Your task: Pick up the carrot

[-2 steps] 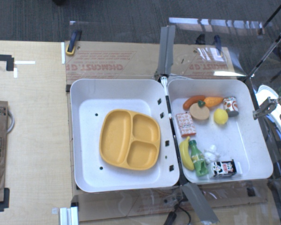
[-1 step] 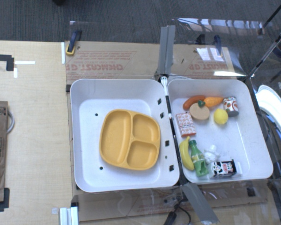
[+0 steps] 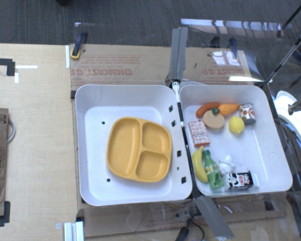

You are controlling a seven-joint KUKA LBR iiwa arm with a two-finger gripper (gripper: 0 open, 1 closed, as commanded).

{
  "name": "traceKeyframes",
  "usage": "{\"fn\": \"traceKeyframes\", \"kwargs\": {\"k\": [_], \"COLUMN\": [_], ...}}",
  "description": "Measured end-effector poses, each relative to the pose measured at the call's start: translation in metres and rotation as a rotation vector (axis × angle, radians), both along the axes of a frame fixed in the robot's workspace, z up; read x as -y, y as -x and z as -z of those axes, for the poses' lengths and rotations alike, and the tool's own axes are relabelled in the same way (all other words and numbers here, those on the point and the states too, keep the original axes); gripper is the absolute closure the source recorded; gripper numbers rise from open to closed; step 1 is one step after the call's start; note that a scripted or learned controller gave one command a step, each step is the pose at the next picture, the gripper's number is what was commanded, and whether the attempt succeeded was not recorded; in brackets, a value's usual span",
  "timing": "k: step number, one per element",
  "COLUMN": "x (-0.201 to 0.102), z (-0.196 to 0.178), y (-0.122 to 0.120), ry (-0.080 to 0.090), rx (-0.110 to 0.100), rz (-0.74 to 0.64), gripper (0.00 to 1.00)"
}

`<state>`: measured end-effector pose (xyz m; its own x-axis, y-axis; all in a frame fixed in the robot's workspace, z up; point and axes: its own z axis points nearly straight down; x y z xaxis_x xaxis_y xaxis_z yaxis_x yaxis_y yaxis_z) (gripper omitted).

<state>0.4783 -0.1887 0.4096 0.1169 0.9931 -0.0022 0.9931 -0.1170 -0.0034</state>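
Note:
The carrot (image 3: 229, 108) is a short orange piece with a green leafy end. It lies flat near the back wall of the right bin (image 3: 271, 149), pointing left to right. Its green end touches a round tan food item (image 3: 214, 121), and a red-orange sausage (image 3: 206, 109) lies just left of it. A yellow lemon (image 3: 236, 125) sits just in front of the carrot, and a small red-and-white can (image 3: 247, 113) stands to its right.
The right bin also holds a pink packet (image 3: 198, 133), a banana (image 3: 199, 165), a green bottle (image 3: 212, 170), a white crumpled item (image 3: 226, 162) and a black-and-white carton (image 3: 239, 180). A yellow divided plate (image 3: 139, 148) lies in the left bin (image 3: 90, 134).

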Motion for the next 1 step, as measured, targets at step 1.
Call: {"fn": "traceKeyframes", "kwargs": {"k": [1], "x": [-0.0001], "z": [-0.0082], "y": [-0.0015], "ry": [0.002], "rx": [-0.002], "rz": [-0.003], "gripper": [1.00]}}
